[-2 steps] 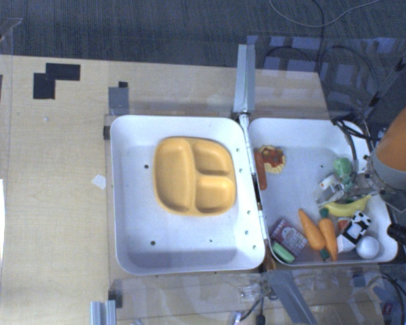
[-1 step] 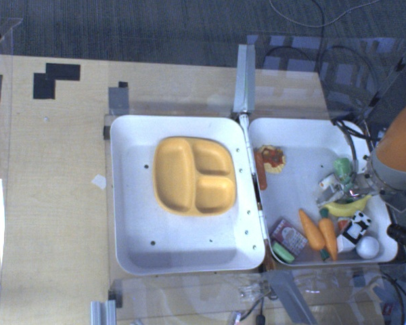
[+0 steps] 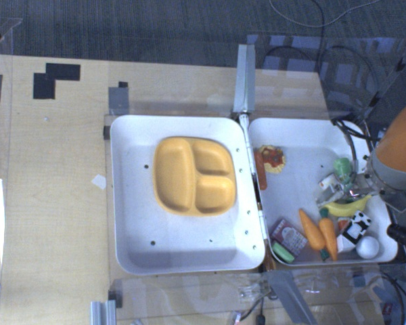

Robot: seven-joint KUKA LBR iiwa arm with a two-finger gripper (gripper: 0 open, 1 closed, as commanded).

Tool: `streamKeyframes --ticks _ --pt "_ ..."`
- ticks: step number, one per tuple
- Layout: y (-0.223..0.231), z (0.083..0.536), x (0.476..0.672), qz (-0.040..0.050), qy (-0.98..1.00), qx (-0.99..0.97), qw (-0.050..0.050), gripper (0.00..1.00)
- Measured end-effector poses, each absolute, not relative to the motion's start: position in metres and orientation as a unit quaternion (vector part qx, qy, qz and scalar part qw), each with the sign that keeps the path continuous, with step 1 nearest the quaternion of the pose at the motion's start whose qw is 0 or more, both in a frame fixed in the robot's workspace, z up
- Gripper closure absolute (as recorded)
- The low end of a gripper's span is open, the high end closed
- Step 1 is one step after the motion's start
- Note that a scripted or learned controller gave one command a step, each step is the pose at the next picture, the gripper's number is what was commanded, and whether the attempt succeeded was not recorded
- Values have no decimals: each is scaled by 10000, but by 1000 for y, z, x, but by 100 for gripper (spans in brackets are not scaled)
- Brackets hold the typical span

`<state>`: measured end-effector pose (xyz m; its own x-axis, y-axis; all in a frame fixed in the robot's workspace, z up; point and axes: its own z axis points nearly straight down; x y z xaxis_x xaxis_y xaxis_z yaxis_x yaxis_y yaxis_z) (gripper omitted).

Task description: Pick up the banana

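The wooden desk [image 3: 54, 202] carried two smooth white bins; the left bin [image 3: 132, 235] cradled a glossy yellow three-part tray [image 3: 193, 175]. In the right bin [image 3: 304, 161], the curved banana [image 3: 345, 206] lay beside two tapered carrots [image 3: 319, 232]. The hand [image 3: 342, 189] hovered there, its grip unreadable.

It looks like a robot lab: a wooden bench [image 3: 54, 202], white bins [image 3: 132, 249], loose cables [image 3: 304, 12] and metal brackets [image 3: 244, 73].
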<state>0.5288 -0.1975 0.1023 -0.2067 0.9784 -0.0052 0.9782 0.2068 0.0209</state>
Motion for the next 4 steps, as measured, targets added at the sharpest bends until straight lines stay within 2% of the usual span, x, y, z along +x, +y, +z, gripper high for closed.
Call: streamKeyframes --ticks 1,2,3,4 --pt "-148 90 511 47 7050 7092 64 0" --pt "-146 101 514 76 7064 7077 91 100" --pt "-113 188 582 13 6648 7471 22 100" --pt "-153 117 604 8 6045 7966 13 100"
